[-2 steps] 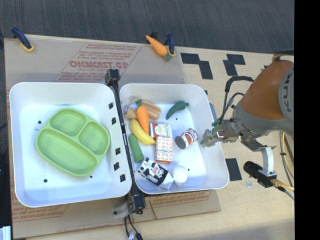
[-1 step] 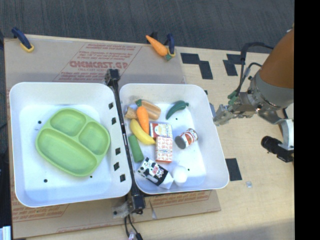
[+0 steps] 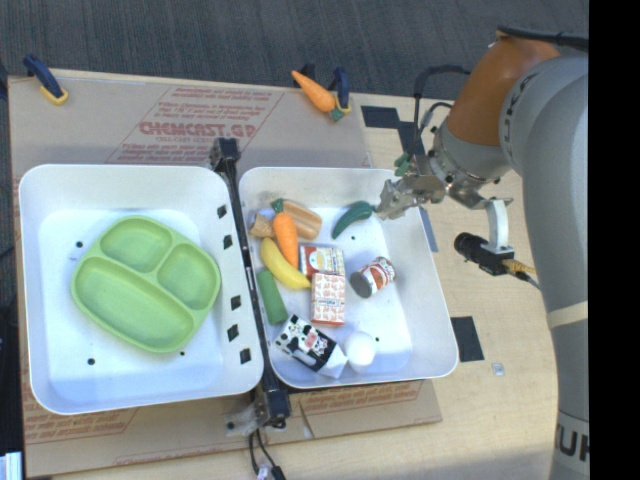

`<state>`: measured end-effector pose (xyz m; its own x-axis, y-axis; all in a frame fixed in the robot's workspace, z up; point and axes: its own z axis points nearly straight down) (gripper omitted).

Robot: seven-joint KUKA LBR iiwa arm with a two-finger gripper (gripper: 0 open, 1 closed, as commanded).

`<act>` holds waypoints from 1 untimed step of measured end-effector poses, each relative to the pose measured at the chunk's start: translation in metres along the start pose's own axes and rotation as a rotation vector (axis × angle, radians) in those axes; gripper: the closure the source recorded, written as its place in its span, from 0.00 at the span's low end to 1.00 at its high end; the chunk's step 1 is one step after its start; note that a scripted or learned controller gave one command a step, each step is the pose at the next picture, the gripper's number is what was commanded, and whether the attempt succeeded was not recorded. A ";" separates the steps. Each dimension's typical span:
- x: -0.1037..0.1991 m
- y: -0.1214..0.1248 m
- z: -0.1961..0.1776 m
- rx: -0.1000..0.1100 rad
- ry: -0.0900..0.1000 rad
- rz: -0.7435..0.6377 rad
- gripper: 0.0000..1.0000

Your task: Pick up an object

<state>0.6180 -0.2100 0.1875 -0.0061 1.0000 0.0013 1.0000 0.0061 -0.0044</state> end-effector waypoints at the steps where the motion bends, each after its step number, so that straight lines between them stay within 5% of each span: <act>1: -0.001 -0.062 -0.039 -0.003 -0.001 0.001 1.00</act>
<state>0.5566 -0.2110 0.2263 -0.0048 1.0000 0.0007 1.0000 0.0048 -0.0012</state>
